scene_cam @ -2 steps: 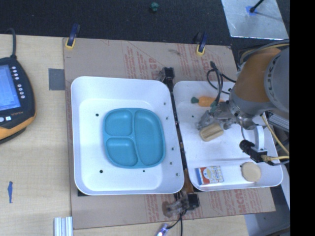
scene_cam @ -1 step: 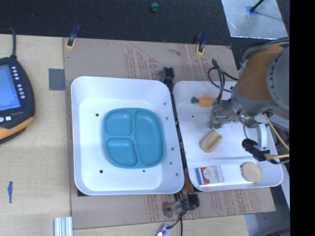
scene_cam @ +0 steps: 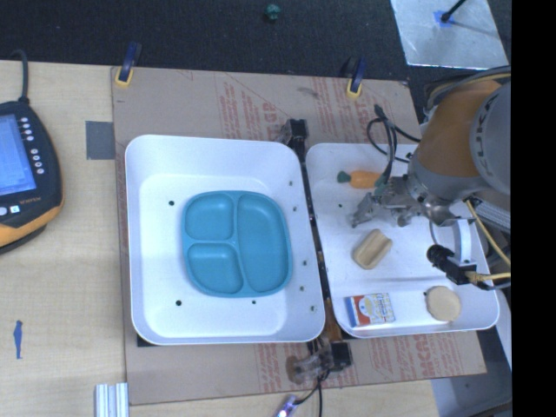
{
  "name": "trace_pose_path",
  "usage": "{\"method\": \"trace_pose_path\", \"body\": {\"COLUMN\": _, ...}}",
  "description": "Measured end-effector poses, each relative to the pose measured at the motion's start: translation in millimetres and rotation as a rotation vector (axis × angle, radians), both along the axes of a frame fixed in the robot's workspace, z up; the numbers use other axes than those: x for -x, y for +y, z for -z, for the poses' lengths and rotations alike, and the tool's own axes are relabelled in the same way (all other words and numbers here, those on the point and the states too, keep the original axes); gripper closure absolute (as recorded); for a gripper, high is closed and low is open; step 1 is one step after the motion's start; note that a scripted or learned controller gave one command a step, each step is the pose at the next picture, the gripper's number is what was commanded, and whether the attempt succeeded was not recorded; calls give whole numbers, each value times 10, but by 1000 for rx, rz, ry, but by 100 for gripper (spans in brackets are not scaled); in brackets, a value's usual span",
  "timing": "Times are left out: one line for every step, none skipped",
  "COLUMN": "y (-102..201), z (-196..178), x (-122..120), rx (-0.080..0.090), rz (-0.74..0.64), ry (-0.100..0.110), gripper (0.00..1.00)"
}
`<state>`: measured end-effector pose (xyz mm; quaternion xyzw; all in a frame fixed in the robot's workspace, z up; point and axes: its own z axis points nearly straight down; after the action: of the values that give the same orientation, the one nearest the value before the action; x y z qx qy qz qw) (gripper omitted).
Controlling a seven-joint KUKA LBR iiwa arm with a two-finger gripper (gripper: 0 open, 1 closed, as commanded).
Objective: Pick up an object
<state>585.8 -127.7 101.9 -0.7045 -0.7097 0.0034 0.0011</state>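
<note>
My gripper (scene_cam: 367, 215) hangs low over the right bin (scene_cam: 326, 233), its fingers pointing left with a gap between them and nothing held. Just below its fingertips lies a tan bread-like block (scene_cam: 372, 249). A small orange carrot with a green top (scene_cam: 360, 179) lies at the bin's back, left of the wrist. A round beige disc (scene_cam: 442, 303) rests at the front right. A flat white, blue and red carton (scene_cam: 372, 309) lies along the front wall.
The left bin (scene_cam: 148, 233) holds a blue three-compartment plate (scene_cam: 235, 242). A teach pendant (scene_cam: 22, 172) sits on the bench at far left. Black cables (scene_cam: 452, 263) trail from the wrist over the right bin.
</note>
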Motion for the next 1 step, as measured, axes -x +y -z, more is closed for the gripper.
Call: {"method": "trace_pose_path", "body": {"y": -10, "z": 106, "x": 718, "rx": -3, "rz": 2, "ry": -2, "gripper": 0}}
